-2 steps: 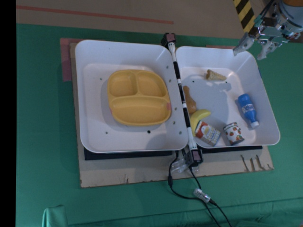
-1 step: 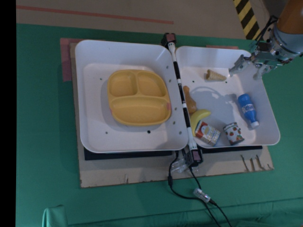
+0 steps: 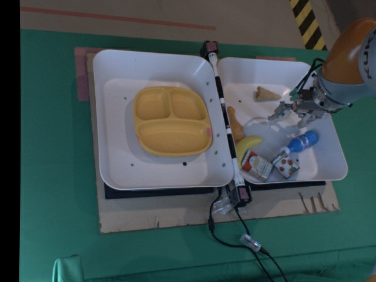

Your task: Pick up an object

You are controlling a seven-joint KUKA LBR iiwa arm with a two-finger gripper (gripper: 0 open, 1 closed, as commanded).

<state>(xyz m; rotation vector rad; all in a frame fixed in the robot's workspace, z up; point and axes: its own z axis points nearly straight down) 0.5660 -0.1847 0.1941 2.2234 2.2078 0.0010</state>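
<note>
Above the right bin (image 3: 329,157), the hand (image 3: 295,111) hangs with fingers spread and nothing between them, presumably poised to descend. Pickable things crowd that bin's near edge: a blue bottle (image 3: 301,142), banana (image 3: 249,144), two small cartons (image 3: 257,165). A yellow divided plate (image 3: 171,121) fills the left bin (image 3: 117,163).

Partial black lettering, apparently "KU", stands on the orange band of the arm (image 3: 352,49), above and right of the gripper (image 3: 295,114). Printed graphics on the cartons (image 3: 257,164) below the gripper are too small to read.
</note>
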